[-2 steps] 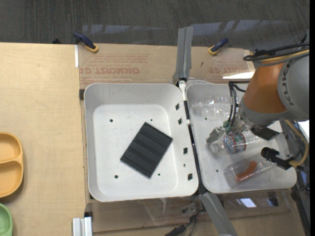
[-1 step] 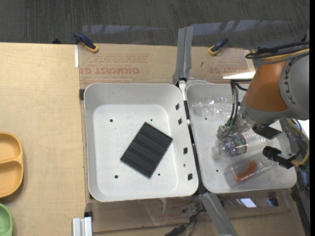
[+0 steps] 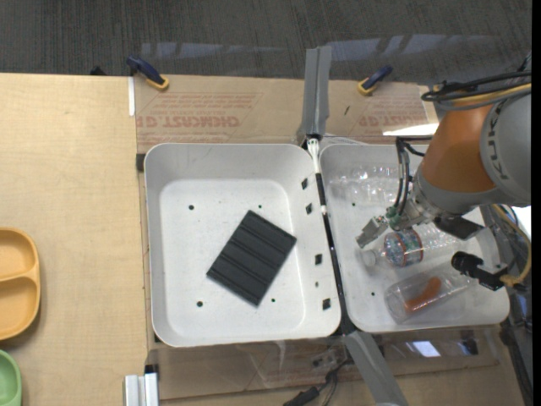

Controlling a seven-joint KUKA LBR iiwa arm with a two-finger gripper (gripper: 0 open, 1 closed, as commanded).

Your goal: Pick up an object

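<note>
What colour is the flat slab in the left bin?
Black, with ridged stripes, in the camera view.

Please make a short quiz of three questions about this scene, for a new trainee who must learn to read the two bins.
1. True or false: the black ribbed slab lies in the same bin as the gripper.
2. Which thing lies nearest the front rim of the right bin?
A. the clear plastic bottle
B. the clear tube with an orange piece inside
C. the black ribbed slab
3. Fill in: the arm reaches down into the ____ bin.

Key
1. False: the slab lies in the left bin.
2. B
3. right
</note>
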